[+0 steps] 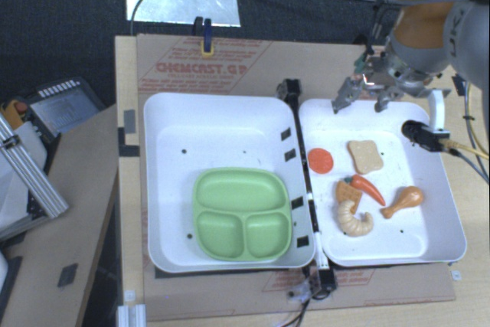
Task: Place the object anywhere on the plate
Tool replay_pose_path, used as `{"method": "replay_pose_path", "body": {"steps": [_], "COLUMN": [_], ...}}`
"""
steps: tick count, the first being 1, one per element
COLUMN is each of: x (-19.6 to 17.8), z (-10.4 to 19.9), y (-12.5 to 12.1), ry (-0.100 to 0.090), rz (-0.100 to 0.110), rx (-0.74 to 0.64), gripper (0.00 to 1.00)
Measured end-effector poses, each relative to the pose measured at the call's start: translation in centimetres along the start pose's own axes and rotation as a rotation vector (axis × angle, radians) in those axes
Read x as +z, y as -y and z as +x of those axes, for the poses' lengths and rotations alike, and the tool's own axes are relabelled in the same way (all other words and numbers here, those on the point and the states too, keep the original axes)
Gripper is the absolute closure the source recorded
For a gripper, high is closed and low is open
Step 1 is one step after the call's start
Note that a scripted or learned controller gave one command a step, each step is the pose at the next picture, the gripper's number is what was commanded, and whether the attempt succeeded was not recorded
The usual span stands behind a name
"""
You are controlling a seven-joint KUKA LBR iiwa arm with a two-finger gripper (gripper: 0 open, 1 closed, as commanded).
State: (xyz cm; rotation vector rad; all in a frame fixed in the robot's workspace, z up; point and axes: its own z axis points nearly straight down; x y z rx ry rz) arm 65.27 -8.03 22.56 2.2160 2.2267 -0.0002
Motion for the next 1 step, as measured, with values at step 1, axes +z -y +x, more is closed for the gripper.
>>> {"method": "replay_pose_path", "body": {"steps": [1], "x": [4.14], "z": [0.33], "y": [-0.02], "ry": [0.000], "rz": [0.001], "rx": [0.001], "gripper": [0.00]}}
